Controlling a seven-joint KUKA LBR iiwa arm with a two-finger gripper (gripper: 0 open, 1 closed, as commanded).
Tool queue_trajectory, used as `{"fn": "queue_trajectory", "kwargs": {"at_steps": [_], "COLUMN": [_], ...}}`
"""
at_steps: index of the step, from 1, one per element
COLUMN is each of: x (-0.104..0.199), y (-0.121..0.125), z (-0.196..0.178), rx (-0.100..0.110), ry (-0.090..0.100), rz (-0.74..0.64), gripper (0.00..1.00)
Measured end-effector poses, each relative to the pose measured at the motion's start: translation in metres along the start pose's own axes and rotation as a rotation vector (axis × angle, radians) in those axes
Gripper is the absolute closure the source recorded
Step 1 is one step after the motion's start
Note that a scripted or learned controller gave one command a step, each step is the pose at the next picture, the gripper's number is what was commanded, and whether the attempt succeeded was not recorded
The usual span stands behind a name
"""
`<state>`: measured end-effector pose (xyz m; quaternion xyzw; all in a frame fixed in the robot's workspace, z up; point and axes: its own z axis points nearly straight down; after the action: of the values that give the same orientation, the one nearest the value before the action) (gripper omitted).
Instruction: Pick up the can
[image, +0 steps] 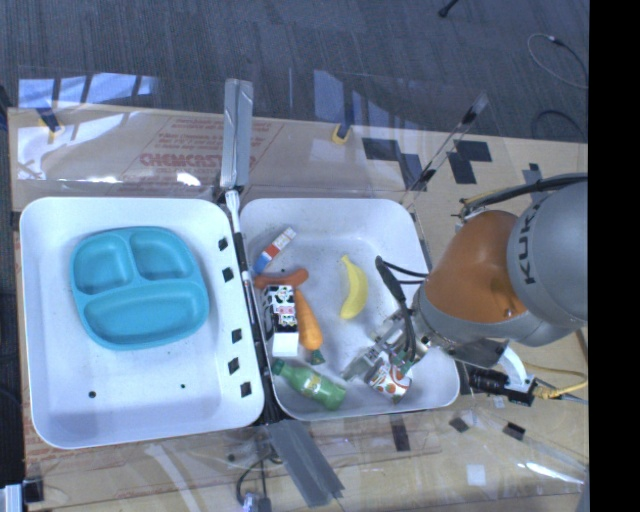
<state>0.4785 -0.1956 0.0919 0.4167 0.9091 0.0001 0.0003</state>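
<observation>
Can (392, 381) — under pincer (382, 362) — near bin's (330, 212) front-right corner.

Can (393, 380): small, white w/ red-orange print, tilted, near front-right corner of right bin, partly hidden.

Glossy blue plastic tray (140, 285)

gripper (385, 362) low in the right bin (420, 235) — beside the can (395, 382).
</observation>
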Motion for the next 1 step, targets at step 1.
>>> {"fn": "queue_trajectory", "kwargs": {"at_steps": [1], "x": [-0.0559], "y": [0.0427], "z": [-0.1862], "rx": [0.0], "ry": [-0.001], "rz": [0.252], "gripper": [0.0]}}
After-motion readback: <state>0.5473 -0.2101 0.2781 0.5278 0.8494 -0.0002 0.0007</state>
